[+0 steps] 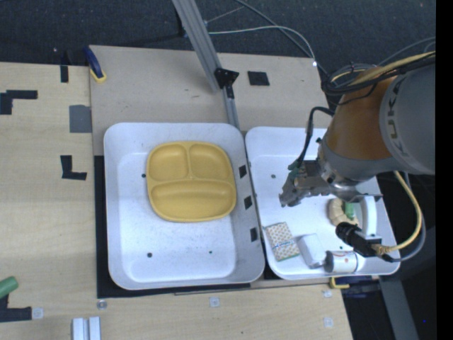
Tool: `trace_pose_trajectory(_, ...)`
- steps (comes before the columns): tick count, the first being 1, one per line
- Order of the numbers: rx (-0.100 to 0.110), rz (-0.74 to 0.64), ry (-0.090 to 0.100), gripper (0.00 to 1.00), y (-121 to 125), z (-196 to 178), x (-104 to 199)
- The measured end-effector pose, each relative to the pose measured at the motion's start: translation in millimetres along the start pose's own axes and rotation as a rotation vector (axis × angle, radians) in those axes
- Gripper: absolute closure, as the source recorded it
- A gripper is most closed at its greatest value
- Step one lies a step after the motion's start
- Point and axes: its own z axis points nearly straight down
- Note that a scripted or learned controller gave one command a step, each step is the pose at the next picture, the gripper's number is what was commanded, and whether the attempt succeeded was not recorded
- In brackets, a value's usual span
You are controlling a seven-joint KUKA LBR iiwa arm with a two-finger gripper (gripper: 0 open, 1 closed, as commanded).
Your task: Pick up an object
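**Arm low over the right bin, small items near its front edge**

The right bin (258,163) is taken as the landmark. Near its front edge a small patterned packet (281,241) is seen lying flat, its long axis running roughly from the bin's back to its front, tilted slightly. Just beside the packet, on the side away from the left bin, a small grey piece (308,250) is laid at a slant (its outline is hard to make out). The gripper (291,194) is seen low over the middle of the right bin, behind the packet and apart from it; nothing can be made out between its fingers, and whether they are spread or closed cannot be told. Much of the bin's far side is hidden by the arm (368,129), and a pale object (342,210) there is partly covered by cables. To the side, the left bin (124,261) is occupied by a yellow divided plate (191,181), set toward its back.
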Motion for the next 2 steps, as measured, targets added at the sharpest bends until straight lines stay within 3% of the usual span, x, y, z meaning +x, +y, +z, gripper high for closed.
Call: trace_pose_trajectory(2,-0.001,-0.003,0.000,1.00,-13.3,-24.2,103.8)
